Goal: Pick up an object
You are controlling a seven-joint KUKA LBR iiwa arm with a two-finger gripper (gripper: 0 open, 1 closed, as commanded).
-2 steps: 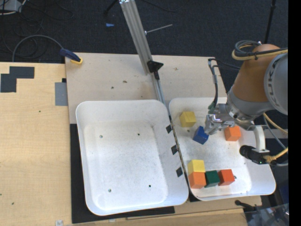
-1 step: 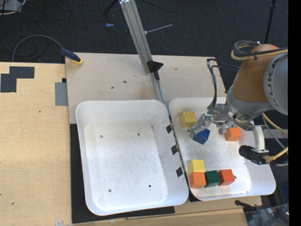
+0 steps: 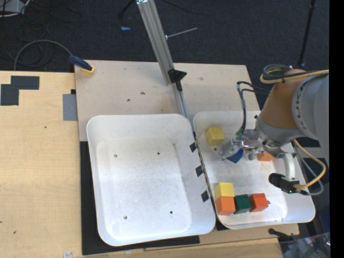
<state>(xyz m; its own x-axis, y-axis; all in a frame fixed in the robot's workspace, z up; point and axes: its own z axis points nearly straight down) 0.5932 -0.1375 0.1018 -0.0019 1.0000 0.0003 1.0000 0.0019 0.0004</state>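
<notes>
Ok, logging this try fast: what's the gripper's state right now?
Gripper: low in the right bin, at a blue object; whether it is open, shut or gripping cannot be told.

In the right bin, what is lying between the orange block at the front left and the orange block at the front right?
In the camera view, a green block sits between the two orange blocks, in one row near the right bin front wall.

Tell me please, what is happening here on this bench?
A grey robot arm reaches in from the right over the right bin, its hand low by a blue object. Whether it grips anything is unclear. A yellow block lies nearby; yellow, orange, green and red-orange blocks sit at the front.
</notes>
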